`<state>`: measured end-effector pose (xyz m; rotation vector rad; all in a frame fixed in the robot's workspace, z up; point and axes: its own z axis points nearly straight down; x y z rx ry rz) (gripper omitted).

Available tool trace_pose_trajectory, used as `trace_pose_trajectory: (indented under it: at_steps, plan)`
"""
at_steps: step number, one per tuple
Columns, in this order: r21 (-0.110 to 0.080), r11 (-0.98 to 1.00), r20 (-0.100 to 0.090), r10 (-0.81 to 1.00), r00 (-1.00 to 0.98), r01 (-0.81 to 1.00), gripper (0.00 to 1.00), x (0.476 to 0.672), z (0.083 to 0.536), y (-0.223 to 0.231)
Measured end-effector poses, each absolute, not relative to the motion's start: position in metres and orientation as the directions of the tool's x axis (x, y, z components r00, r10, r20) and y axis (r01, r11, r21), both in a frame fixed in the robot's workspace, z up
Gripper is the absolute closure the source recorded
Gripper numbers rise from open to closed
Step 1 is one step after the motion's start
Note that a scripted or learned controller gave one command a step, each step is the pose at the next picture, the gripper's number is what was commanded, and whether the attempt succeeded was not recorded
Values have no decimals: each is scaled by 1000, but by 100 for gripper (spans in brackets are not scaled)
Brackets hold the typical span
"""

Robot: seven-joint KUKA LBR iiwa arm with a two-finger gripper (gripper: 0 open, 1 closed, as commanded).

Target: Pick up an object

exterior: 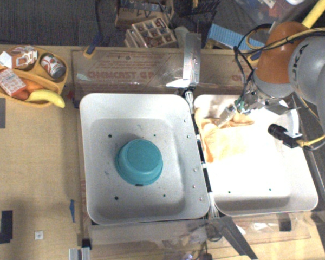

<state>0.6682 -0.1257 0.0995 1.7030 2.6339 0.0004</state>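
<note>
A pale orange cloth (222,140) lies crumpled in the far left corner of the right bin (271,194). My gripper (231,112) is low over the cloth's far edge, at or touching the folds near the bin's back wall. The grey arm with its orange band (279,47) comes down from the upper right. A teal bowl (140,161) sits upside down in the middle of the left bin (97,118), well away from the gripper.
A black cable plug (279,130) hangs off the arm over the right bin's right side. A yellow tray (27,80) with a banana, cans and a box sits at the far left. A cardboard strip (130,72) runs behind the bins.
</note>
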Motion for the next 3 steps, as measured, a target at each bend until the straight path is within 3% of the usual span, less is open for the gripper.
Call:
trace_pose_trajectory:
  at_steps: [1, 2, 3]
  plan:
    - [9, 409, -8, 912, -409, 912, 100, 670, 111, -126]
    - [5, 627, -5, 779, -627, 779, 100, 668, 186, -89]
    - [0, 463, 0, 886, -463, 886, 100, 643, 185, -75]
